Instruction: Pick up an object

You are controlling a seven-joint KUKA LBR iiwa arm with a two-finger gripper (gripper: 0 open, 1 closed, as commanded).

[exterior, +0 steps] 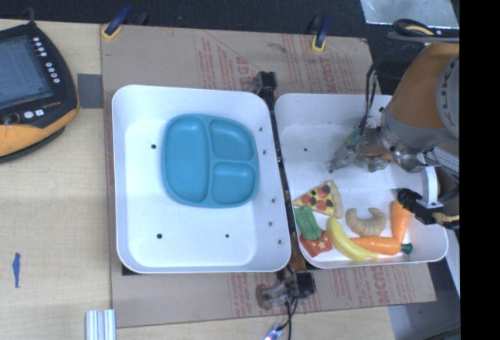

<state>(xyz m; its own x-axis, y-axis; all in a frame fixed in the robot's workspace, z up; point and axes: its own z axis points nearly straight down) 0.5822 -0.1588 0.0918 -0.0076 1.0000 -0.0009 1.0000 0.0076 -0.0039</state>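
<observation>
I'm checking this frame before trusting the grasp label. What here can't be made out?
- Gripper in the right bin: too small and blurred to tell whether it is open or shut, or holds anything.
- Arm: cut off at the right.
- Toy food: pieces overlap, so the banana hides part of the carrot.
- Teach pendant: cut off at the left edge.

Two white bins seen side by side on the bench (55, 205), a blue plate (209, 159) laid in the left bin (133, 245), toy foods piled in the right bin (312, 116), a pizza slice (320, 197), a banana (347, 242), carrots, the end effector (342, 159) held above the right bin
</observation>
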